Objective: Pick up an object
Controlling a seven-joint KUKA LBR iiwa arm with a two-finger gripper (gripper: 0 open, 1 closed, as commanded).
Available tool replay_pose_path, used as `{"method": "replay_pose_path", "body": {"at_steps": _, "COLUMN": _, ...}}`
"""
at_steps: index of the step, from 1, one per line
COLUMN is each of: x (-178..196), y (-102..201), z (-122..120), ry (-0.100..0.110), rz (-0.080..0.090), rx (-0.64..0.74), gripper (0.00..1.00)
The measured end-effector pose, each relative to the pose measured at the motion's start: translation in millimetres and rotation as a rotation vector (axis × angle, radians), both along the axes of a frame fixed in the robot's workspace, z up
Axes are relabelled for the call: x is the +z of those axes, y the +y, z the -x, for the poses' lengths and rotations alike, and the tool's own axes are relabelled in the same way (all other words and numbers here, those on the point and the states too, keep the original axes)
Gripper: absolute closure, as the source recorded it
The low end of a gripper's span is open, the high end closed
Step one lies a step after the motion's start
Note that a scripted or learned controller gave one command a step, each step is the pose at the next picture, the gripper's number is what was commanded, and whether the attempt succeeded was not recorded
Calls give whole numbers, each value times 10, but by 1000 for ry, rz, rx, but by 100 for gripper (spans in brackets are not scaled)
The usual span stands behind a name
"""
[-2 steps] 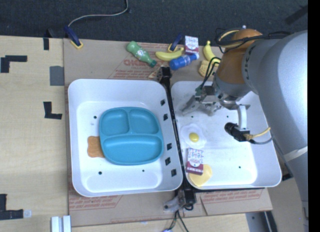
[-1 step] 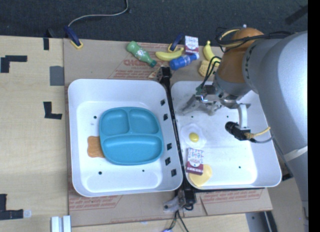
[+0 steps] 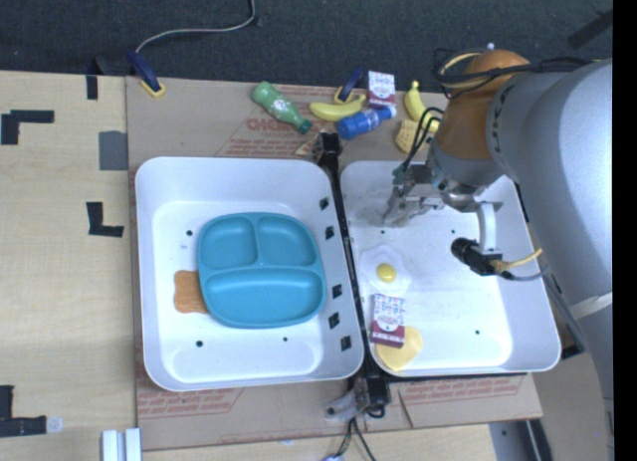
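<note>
Even overhead light, soft shadows, mild blur, white bins bright

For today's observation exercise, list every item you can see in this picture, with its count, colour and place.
Bins: two, white, side by side on bench.
Divided plate: one, blue, left bin.
Toast slice: one, tan, under plate's left edge.
Fried egg: one, white and yellow, right bin.
Small carton: one, red-white, right bin front.
Yellow piece: one, beside carton.
Bottle: one, green, behind bins.
Bananas: two, yellow, behind bins.
Pincer: one, grey, over right bin.

Bench (image 3: pixel 60 250) bearing two white bins (image 3: pixel 159 280)
</note>
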State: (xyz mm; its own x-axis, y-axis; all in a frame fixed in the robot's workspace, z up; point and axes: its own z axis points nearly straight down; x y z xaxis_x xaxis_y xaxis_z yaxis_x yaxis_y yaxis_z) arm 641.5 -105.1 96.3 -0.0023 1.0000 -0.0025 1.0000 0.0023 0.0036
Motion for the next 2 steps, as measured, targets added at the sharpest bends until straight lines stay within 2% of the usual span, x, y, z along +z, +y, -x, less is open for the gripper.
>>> {"method": "replay_pose_path", "body": {"at_steps": 1, "x": 0, "y": 0, "z": 0, "ry": 0, "rz": 0, "rx": 0, "gripper": 0}}
{"method": "replay_pose_path", "body": {"at_steps": 2, "x": -101, "y": 30, "z": 239, "ry": -1, "rz": 0, "rx": -2, "gripper": 0}}
